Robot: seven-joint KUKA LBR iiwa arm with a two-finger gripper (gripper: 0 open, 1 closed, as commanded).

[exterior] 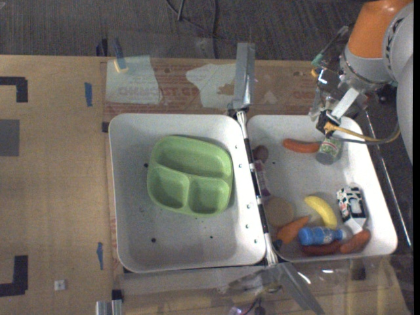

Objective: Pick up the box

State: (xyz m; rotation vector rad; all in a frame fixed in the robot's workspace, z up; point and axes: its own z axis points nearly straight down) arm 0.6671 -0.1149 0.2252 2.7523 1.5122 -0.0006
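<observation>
Auditor: Box point(351, 202) position, relative to the claw point(321, 107)?

Inspector: Well apart from it, in the same bin point(289, 169) the claw hangs over, but toward the opposite, near end, close to the wall on the arm's side. It is a small black-and-white carton. A banana point(321, 210) lies just beside it, and a red sausage-shaped item point(355, 241) lies just beyond it, farther from the claw.

Auditor: Claw condition?

Inspector: Whether it is spread or pressed together cannot be told. A small grey-green can point(329, 149) sits just below it; contact cannot be confirmed.

Auditor: Handling assessment?

Inspector: Judged light, likely hollow card: stiff along its edges, liable to dent on the broad faces, with a printed skin that may be slick. The recommended hold is across the narrower pair of sides at mid-length, with moderate squeeze. Neighbours crowd one end, so a descent from above is advised.
</observation>
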